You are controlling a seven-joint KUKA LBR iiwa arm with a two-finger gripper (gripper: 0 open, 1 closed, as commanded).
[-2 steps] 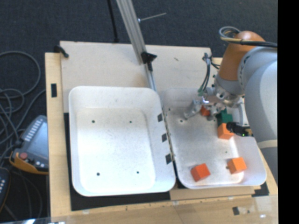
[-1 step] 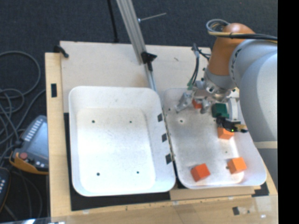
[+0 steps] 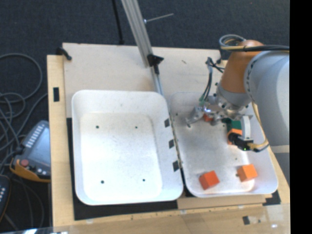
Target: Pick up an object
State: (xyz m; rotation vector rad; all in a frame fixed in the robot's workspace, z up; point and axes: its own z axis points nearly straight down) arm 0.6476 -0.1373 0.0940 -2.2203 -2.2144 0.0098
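Two white plastic bins with a speckled, faintly glossy finish, left bin (image 3: 122,145), right bin (image 3: 214,150), matt pale wooden counter (image 3: 107,67), ribbed bare aluminium rail (image 3: 139,26) behind the left bin, smooth grey arm casing (image 3: 270,96), matt orange blocks (image 3: 209,180)

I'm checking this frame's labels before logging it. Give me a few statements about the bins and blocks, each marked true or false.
1. Two orange blocks lie in the right bin. True: one block and another block sit near its front edge.
2. The two blocks touch each other. False: they lie apart.
3. The arm reaches over the left bin. False: it is over the right bin.
4. The gripper is above the blocks' spot. False: it is near the bin's far end.
5. A metal pole rises behind the bins. True.
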